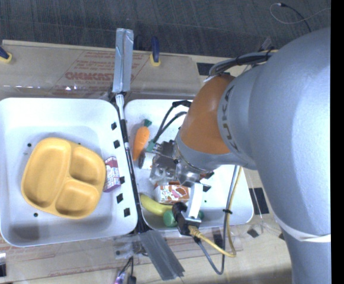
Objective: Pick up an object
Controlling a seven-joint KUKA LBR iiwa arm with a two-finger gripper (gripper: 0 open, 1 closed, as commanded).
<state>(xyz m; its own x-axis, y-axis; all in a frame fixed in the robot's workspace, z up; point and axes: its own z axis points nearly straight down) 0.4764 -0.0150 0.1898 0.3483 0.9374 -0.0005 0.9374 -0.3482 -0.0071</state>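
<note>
The left bin [9, 135] has one yellow divided plate [62, 176] and one purple packet [112, 175]. The right bin [154, 106] has one carrot [141, 141], one banana [153, 205], one green fruit [169, 219] and one red-and-white carton [173, 192]. The carton lies just below the gripper [163, 170]; whether the gripper is open or closed cannot be told.

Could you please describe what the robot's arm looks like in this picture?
The bulky, rounded grey arm carries a glossy orange band above the wrist. Thin black cables loop beside that band, and the metallic grey pincer sits at its tip.
</note>
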